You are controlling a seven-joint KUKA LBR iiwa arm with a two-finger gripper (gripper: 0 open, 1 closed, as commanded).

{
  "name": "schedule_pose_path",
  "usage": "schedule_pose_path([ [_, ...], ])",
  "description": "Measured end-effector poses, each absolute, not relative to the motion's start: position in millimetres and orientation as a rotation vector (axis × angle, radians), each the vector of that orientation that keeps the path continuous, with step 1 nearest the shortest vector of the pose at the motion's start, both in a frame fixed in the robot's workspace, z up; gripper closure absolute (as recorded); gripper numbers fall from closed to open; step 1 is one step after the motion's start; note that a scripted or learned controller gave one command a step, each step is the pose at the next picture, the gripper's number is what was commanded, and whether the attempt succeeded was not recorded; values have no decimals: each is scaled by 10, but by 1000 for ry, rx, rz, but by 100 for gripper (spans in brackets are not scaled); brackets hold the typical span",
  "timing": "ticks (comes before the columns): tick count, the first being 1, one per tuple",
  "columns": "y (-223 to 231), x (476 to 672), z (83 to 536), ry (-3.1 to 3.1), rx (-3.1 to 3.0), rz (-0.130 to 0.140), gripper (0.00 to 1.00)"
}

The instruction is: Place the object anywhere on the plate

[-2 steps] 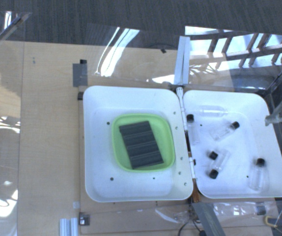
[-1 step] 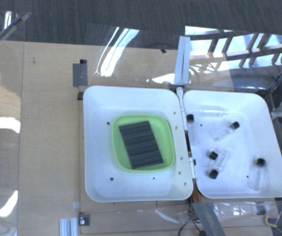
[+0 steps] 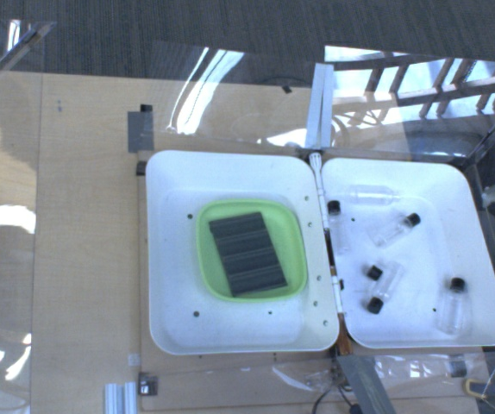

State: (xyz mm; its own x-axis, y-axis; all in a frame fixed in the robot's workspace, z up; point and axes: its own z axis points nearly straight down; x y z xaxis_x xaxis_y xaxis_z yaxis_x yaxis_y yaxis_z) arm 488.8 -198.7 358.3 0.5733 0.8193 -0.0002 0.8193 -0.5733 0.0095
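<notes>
How far the claw is open cannot be told, while the dark ribbed block (image 3: 247, 254) lies flat on the green plate (image 3: 206, 240) in the left bin (image 3: 170, 188), well apart from black-capped clear vials (image 3: 400, 228) scattered across the right bin (image 3: 441, 192).

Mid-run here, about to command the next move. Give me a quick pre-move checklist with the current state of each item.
1. Green plate sits flat in the left bin: ok.
2. Plate surface free to receive an object: not ok, a dark ribbed block already lies on it and covers most of it.
3. Pickable objects in the right bin: ok, several clear vials with black caps lie there, such as one vial near the right wall.
4. Vials apart enough for a clean grasp: cannot tell, two near the bin's middle lie close together.
5. All vials lie on their sides: ok.
</notes>
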Motion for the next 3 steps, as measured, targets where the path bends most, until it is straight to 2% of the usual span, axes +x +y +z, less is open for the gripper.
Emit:
schedule_pose_path([
  [2,-2003,4885,3473,1179,2905,9,0],
  [3,-1947,4890,3870,1001,2969,12,0],
])
